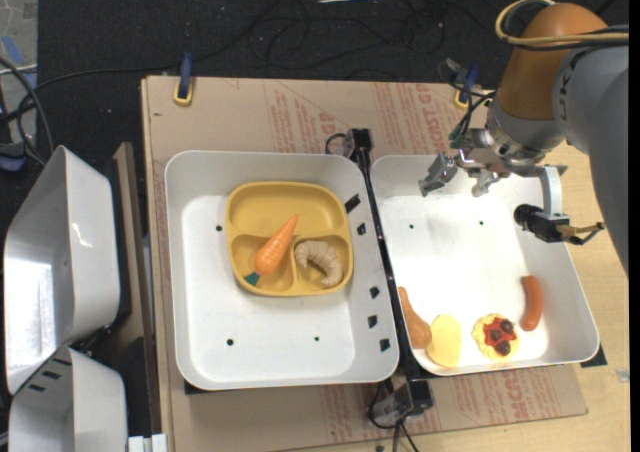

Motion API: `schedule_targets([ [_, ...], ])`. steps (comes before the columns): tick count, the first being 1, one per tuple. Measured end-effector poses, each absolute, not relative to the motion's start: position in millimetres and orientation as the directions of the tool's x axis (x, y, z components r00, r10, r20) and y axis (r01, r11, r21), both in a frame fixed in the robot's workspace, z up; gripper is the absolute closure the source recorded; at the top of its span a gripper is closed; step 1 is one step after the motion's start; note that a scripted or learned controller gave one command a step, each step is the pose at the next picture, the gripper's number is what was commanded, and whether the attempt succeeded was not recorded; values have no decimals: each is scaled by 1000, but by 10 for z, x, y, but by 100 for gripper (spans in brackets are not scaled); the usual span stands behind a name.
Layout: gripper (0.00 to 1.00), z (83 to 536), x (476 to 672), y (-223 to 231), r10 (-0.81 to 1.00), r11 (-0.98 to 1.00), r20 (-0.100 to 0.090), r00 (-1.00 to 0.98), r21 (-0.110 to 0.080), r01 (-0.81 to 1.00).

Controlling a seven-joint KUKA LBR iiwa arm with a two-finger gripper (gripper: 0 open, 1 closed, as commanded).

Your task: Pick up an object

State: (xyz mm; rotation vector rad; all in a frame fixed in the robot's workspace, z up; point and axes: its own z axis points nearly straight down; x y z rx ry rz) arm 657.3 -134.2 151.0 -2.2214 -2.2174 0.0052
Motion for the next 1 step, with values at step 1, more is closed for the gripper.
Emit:
schedule_targets([
  [1, 0, 972, 6563, -1336, 1000, -1, 0, 1, -4, 1000],
])
